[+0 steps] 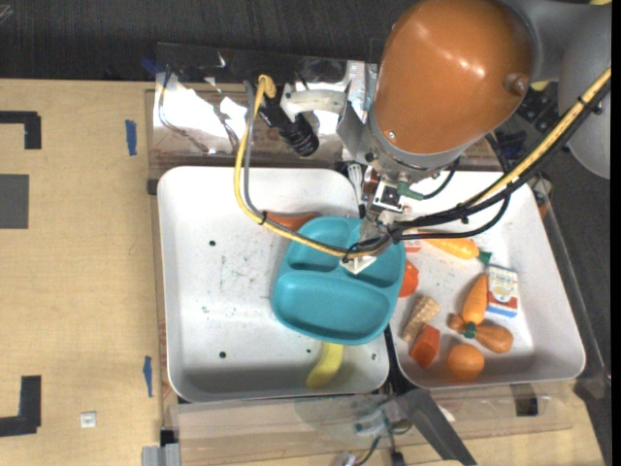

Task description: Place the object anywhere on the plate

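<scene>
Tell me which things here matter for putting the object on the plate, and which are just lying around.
For the job: blue plate, gripper over its upper edge.

Lying about: banana, carrot, orange, small carton, both white bins.

No text is showing clearly enough to read. The small carton (502, 292) in the right bin (553, 260) is carrying red and blue printing, too small to make out, and the white tag (388, 198) on the gripper mount is showing a dark, illegible mark.
</scene>
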Robot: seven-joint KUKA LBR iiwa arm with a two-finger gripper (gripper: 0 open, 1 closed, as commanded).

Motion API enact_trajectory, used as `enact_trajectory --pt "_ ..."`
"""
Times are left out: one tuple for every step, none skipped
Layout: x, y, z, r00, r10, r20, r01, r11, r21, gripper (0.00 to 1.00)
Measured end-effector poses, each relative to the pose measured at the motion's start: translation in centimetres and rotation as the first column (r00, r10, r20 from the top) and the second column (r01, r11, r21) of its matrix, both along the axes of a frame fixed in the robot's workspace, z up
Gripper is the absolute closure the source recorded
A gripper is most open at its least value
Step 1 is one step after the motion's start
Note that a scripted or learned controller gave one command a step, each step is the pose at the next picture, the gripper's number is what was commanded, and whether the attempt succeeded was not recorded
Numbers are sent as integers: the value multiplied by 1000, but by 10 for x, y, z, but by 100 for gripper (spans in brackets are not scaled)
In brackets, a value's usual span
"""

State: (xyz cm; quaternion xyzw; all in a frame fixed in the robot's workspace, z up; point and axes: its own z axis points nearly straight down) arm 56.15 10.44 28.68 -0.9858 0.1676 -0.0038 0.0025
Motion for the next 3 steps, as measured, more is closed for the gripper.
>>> enact_trajectory --pt "-29 -57 58 1000 -23 -6 23 1000 -3 100" --pt "-60 -144 23 993 116 -7 -116 993 -1 100" --pt "-77 -100 -105 990 140 -15 -140 990 3 100"
